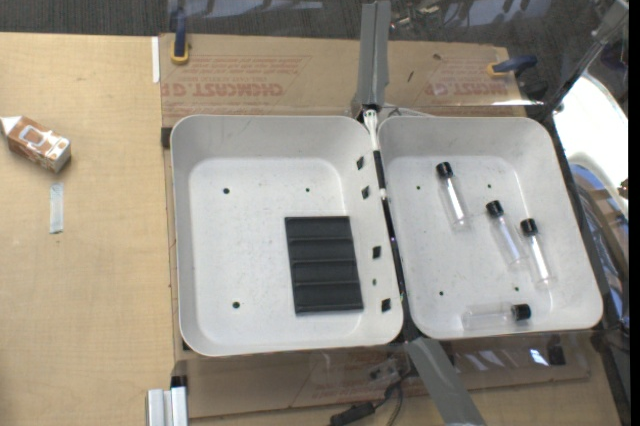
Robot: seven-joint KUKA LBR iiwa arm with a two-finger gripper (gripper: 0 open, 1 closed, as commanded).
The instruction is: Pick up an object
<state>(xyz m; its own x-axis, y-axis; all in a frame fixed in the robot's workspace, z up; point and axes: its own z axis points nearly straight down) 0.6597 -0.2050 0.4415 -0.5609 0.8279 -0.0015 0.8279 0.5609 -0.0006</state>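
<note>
**Bench contents, seen from above**

1. Left bin [232, 249]: white and shallow, sitting on the left half of the bench and touching the right bin along the middle seam.
2. Black block [323, 264]: ribbed and rectangular, lying flat on the left bin's floor, right of centre and toward the near wall, apart from every wall.
3. Right bin [563, 214]: white and shallow, holding four tubes.
4. First tube [452, 196]: clear with a black cap, lying toward the far left of the right bin's floor with the cap pointing away.
5. Second tube [503, 234]: clear with a black cap, lying near the middle of the floor, slanting the same way as the first and just beside the third.
6. Third tube [537, 256]: clear with a black cap, lying right of the second and nearly parallel to it.
7. Fourth tube [492, 317]: clear, lying crosswise against the near wall with its black cap pointing right, well apart from the other three.
8. Cardboard sheet [250, 79]: brown and printed, lying under both bins and showing behind them.
9. Two clamps: one at the sheet's far left corner [180, 46] and one blue clamp near its far right [510, 67], both gripping the sheet's edge.
10. Grey bar [375, 54]: running back from the seam between the bins.
11. Wooden table [80, 314]: lying left of the bins and bearing a small carton [38, 144] and, near it, a pale strip [56, 210].
12. Claw: whether it is spreading, pressing together or pinching anything cannot be told
</note>
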